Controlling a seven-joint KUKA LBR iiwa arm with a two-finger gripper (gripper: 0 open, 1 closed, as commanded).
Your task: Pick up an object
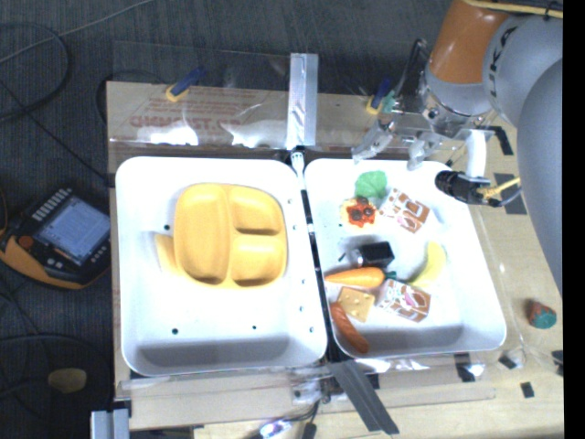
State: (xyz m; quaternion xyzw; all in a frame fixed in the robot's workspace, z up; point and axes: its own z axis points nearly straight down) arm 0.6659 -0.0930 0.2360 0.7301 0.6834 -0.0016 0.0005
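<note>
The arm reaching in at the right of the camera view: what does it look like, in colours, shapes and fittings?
The arm is a bulky, rounded grey casing with a broad orange band above the wrist. Below the band sits a silvery metal wrist block carrying the two-finger gripper, whose fingers are pale grey metal. A white fitting with a black cylindrical piece sticks out to one side, and dark cables run beside the wrist.

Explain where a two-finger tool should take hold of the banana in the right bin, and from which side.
Likely best across the middle of the banana, coming straight down. It lies flat and curved near the right bin's right wall, with bare floor on its right side. A black block lies close on its left, so fingers should close across its narrow width.
</note>
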